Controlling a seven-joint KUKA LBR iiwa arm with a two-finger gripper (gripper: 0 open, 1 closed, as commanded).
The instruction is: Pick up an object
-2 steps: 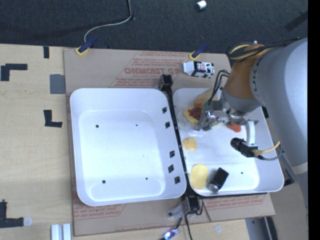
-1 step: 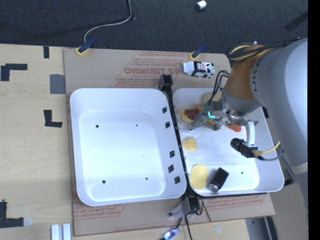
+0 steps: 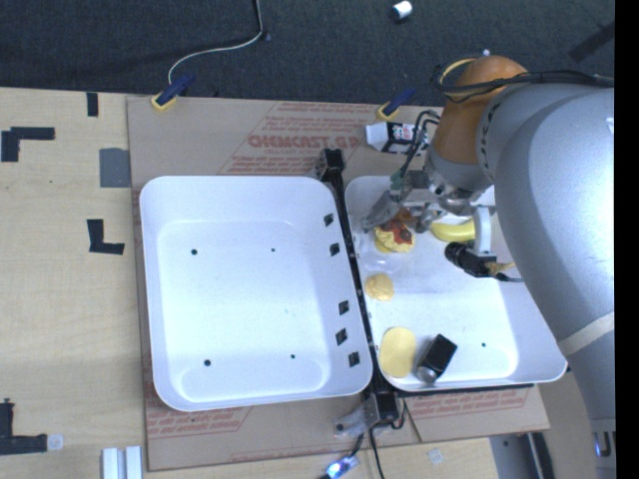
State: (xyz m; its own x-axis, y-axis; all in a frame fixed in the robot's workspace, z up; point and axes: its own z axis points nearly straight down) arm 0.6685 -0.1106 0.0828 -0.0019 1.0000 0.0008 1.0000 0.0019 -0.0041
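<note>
Smooth white plastic bins (image 3: 240, 193) sit on matt brown cardboard (image 3: 290, 143)

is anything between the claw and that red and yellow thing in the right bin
Nothing visible stands between them. The claw sits right at the red and yellow object near the right bin's far left corner; the banana lies off to the side.

Robotics lab test cell, grey industrial arm (image 3: 559, 198) with orange band, two white bins (image 3: 240, 287) on a printed cardboard sheet (image 3: 290, 143), black tape marks (image 3: 100, 236) on the table (image 3: 60, 297), loose cable (image 3: 230, 43) over dark carpet (image 3: 120, 18)
</note>
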